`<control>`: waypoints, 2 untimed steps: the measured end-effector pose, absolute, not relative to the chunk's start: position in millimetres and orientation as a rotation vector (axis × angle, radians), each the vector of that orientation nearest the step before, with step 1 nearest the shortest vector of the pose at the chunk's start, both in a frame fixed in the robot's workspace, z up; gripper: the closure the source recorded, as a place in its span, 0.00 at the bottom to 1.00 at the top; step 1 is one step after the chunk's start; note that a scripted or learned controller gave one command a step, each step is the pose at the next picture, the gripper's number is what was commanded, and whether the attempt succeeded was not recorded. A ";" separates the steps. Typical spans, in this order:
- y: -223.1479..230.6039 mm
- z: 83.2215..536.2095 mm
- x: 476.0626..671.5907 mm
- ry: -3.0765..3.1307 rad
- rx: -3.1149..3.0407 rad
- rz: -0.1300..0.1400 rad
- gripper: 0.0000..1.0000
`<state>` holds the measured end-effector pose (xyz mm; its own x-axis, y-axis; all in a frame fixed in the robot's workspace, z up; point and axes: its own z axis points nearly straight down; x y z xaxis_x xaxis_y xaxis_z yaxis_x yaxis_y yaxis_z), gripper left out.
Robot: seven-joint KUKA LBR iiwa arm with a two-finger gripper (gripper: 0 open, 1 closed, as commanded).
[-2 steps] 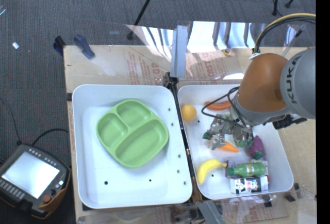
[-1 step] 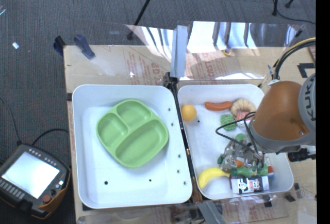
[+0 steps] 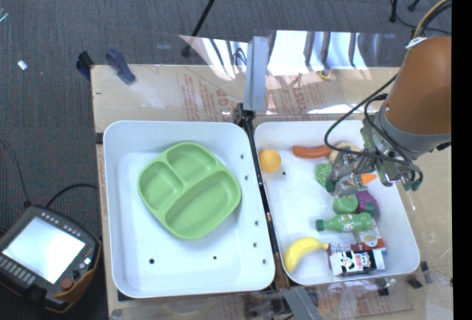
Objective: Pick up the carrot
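I see the gripper point(image 3: 354, 177) low over the right bin point(image 3: 295, 237), at the frame's right of centre, and I cannot tell its state. The carrot point(image 3: 313, 152) lies near that bin's upper edge, just up-left of the gripper. A green tray point(image 3: 190, 189) sits in the left bin point(image 3: 125, 252).

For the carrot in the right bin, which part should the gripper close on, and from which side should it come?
Probably the carrot's middle, from straight above, fingers closing across its narrow width. It lies flat and lengthwise along the right bin's far side, with bare floor before it toward the orange ball. Its right end nears the clutter under the gripper, so avoid that end.
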<state>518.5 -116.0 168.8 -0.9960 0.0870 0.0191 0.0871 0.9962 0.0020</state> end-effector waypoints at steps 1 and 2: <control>-126.0 246.8 536.5 -3.140 -0.009 -0.004 1.00; -151.9 273.1 529.5 -3.122 -0.060 -0.015 1.00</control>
